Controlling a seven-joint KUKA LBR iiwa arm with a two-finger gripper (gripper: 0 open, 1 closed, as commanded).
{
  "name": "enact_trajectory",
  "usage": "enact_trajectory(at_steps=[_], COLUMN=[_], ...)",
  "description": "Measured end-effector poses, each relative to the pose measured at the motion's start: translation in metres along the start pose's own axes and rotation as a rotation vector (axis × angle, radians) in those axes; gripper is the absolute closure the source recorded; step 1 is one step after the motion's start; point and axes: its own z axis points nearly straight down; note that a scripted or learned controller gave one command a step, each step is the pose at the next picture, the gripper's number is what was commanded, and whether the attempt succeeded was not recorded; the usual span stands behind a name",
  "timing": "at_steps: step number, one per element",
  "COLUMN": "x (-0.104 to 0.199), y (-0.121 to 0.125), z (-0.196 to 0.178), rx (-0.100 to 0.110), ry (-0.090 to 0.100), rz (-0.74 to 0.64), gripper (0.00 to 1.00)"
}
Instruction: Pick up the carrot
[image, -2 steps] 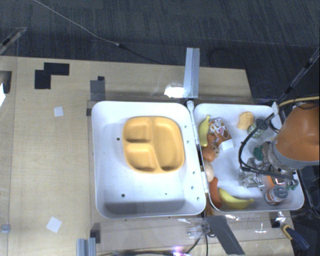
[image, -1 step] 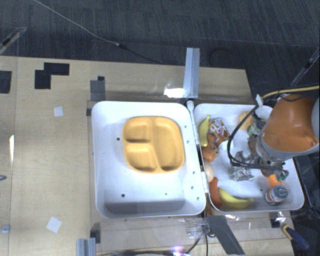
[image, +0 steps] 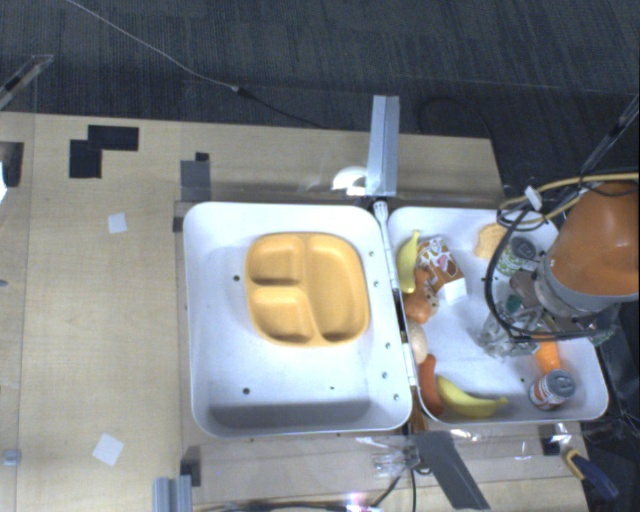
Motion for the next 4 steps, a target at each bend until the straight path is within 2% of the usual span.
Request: enact_trajectory(at_steps=[1, 2, 3, 4], x=[-0.029, 0.032, 0.026, 0.047], y=[-0.063, -0.012, -0.023, -0.001], z=[-0.103, -0.055, -0.082, 0.0], rx=[-0.002, -0.011, -0.005, -0.002], ry=[0.003, 0.01, 0.007, 0.002], rz=[0.162, 0.202, 0.462, 0.14], gripper=[1.0, 1.0, 1.0, 1.0])
